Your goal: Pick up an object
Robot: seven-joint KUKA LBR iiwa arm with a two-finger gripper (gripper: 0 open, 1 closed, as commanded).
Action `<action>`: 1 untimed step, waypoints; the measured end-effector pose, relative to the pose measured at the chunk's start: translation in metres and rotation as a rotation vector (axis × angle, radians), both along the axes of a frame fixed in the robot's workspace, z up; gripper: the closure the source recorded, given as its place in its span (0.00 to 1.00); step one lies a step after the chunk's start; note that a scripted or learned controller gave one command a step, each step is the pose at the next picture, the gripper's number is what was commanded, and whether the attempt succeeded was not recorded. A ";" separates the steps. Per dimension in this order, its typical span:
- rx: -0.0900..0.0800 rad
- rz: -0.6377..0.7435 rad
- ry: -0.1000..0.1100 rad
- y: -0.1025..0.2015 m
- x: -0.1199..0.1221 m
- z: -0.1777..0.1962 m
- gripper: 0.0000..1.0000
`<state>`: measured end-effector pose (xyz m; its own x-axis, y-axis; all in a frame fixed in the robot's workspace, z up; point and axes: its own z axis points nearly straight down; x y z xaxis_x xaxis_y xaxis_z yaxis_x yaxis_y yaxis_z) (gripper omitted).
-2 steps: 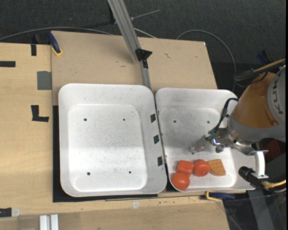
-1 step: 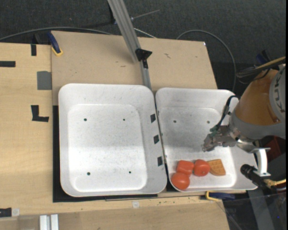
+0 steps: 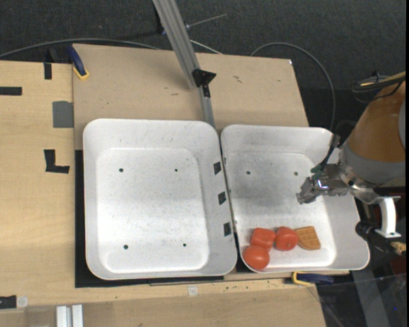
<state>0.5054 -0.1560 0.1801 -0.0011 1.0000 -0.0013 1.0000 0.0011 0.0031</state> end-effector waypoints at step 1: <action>0.000 0.000 0.000 -0.002 -0.009 0.049 1.00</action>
